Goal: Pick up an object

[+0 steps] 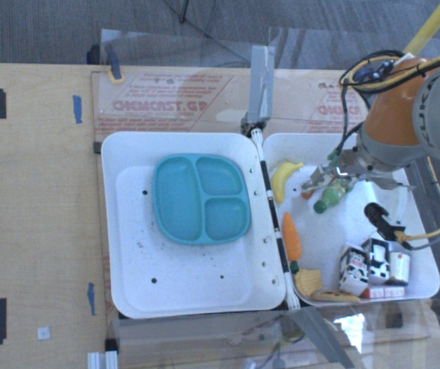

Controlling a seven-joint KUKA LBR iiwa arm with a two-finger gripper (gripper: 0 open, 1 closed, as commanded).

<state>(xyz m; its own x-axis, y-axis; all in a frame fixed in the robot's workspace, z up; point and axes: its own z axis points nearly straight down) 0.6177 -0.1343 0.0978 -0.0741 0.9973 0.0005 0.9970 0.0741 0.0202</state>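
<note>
Reaching in from the right of the frame, arm (405, 121) low over the right bin (428, 271), pincer (329, 178) at upper left of that bin. Spread or clenched: cannot tell, metal parts blur together. Nearest candidate: green object (330, 196), touching or just below pincer tip, not seen between anything. Long axis slanted, lower left to upper right of frame; rounder end toward lower left. Banana (284, 178) just left, curving from upper right down toward divider. Carrot (291, 237) lower, lengthwise top to bottom.

Risks, judged: rounded green object could squirt sideways if closed across the slant; banana close enough to be nudged or caught instead; bin wall near, limiting approach.
</note>
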